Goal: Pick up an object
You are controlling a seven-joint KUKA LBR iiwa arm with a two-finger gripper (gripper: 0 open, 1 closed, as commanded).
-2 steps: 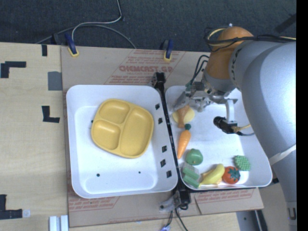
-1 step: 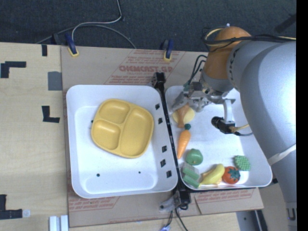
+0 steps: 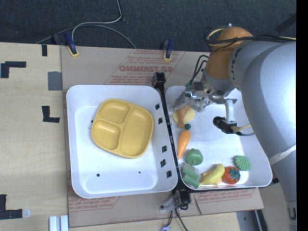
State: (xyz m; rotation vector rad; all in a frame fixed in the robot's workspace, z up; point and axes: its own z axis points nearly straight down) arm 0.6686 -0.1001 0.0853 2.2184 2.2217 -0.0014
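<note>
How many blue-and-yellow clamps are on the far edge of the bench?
2. One clamp sits at the far left corner of the cardboard sheet; the other clamp is near the middle, beyond both bins. The arm may hide more.

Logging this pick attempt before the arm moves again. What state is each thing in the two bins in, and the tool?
Yellow plastic divided plate: lying flat, left bin.
Pale yellow round toy fruit: right bin, just below the tool.
Orange toy carrot: lying along the divider.
Green round toy: resting on the bin floor.
Yellow toy banana: lying at the near wall.
Red toy tomato: resting beside the banana.
Tool: low over the right bin.
</note>
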